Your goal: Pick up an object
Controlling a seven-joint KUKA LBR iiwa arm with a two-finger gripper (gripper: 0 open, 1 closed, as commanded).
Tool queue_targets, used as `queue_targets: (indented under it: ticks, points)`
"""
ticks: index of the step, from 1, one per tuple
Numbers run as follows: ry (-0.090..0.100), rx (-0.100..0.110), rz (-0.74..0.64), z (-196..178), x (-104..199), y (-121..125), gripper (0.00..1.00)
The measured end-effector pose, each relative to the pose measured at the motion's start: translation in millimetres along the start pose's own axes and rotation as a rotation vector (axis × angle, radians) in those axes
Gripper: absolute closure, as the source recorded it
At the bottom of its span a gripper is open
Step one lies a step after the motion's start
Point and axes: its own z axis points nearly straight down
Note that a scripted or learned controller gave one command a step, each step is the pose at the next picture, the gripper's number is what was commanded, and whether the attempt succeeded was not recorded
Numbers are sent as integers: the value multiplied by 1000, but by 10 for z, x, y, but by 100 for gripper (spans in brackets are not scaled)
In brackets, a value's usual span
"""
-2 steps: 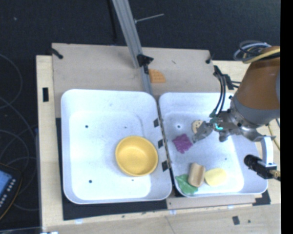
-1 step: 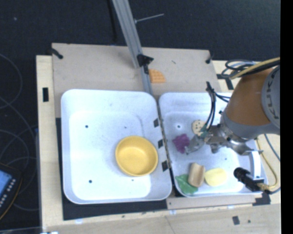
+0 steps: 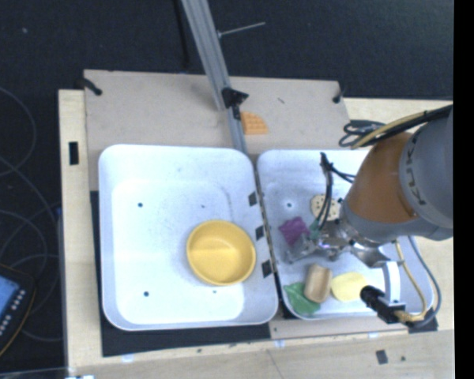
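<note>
I see the gripper (image 3: 304, 247) low in the right white bin (image 3: 278, 172), beside a small purple block (image 3: 292, 229); can't tell its state. Round yellow bowl (image 3: 220, 252) sits in left white bin (image 3: 142, 172).

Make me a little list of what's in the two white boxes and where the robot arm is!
left bin: yellow bowl
right bin: purple object, tan block, pale yellow object, green object, small spotted piece
arm: reaches in from the right, over the right bin
gripper: low in the right bin, beside the purple object
held: cannot tell
</note>
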Motion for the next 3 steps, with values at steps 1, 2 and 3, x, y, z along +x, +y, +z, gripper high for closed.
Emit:
queue_targets:
  ticks: [1,2,3]
  points:
    - [1,-5,1,56,-9,4,0]
    - [3,-10,7,-57,-10,19,100]
    - [0,-11,-4,-508,28,-6,100]
